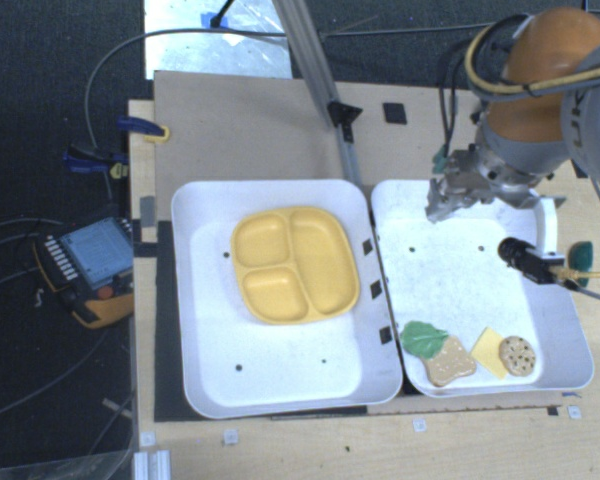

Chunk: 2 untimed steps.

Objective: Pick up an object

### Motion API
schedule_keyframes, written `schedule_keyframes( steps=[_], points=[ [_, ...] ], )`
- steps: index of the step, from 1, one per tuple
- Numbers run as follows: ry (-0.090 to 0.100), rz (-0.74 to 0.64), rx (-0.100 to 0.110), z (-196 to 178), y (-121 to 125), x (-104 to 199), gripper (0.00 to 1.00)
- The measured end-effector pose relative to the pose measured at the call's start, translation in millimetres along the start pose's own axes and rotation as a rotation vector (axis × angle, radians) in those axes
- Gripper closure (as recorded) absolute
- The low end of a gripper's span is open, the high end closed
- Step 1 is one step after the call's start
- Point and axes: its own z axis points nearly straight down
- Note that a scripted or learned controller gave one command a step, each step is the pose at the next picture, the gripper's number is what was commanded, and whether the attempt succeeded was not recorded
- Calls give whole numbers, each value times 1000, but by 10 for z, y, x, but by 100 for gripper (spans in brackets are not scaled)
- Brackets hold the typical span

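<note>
Hovering over the far left corner of the right shallow white bin (450, 278), the hand (448, 200) hangs from the grey arm with its orange band, and from this slanted view it cannot be told whether the hand is open or closed; nothing can be made out in its grip. This looks like the approach step, with no grasp made yet. The pickable things sit well apart from it, clustered along the near edge of the same bin: a green leaf-shaped toy lettuce piece (423, 338), a tan toast slice (448, 364) touching the lettuce's lower right side, a flat yellow cheese wedge (488, 351) just beside the toast, and a round speckled cookie (518, 355) against the cheese's right side. Over in the left shallow white bin (205, 298) lies a yellow three-compartment plastic plate (292, 265), broad and low, probably the harder catch. The bin floor right under the hand is bare, so dropping straight down would likely close on nothing. The next move calls for a travel toward the near edge of the right bin, a choice of one piece, and a careful descent, because those four lie flat and crowd each other, leaving little room to slip in around a single one. Both bins rest on the brown cardboard-topped bench (240, 118).
</note>
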Motion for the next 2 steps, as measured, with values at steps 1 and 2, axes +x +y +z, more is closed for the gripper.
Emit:
schedule_keyframes(
  steps=[1, 2],
  points=[
    [0, -1, 0, -16, -26, 587, 100],
    [0, -1, 1, 80, -95, 1209, 100]
  ],
)
